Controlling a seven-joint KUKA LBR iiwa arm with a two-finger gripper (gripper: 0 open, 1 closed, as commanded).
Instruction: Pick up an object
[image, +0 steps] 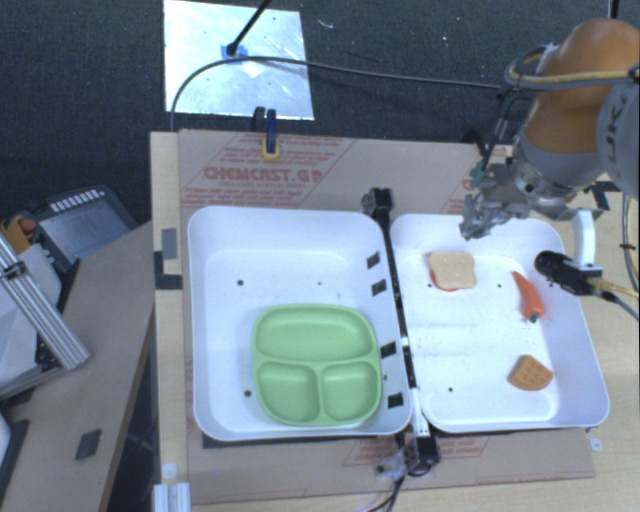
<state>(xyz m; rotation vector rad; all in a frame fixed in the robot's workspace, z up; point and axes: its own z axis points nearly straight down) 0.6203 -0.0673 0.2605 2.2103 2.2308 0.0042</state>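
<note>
Two shallow white plastic bins sit side by side on the cardboard-covered surface. The left bin holds a pale green three-compartment plastic tray, lying toward that bin's near edge and its right wall.

The right bin carries three small pieces. A tan, roughly square bread-slice toy with a red rim lies near the far edge, left of centre. An orange carrot-shaped toy lies toward the right wall, its long axis running from far to near with a slight lean. A small brown waffle-textured biscuit piece lies toward the near right corner. All three are well apart from one another.

The grey arm with the orange band reaches in from the right. Its claw hangs above the right bin's far edge, tips pointing down. Whether it is parted or closed cannot be made out against the dark mechanism; nothing is visible between the tips.

Key relation: the bread slice is the nearest candidate, lying just toward the near edge from the claw and slightly left of it. Judged next move: a short shift toward the near edge, then descent. The slice lies flat, so the grip may slip off its thin edges.
</note>
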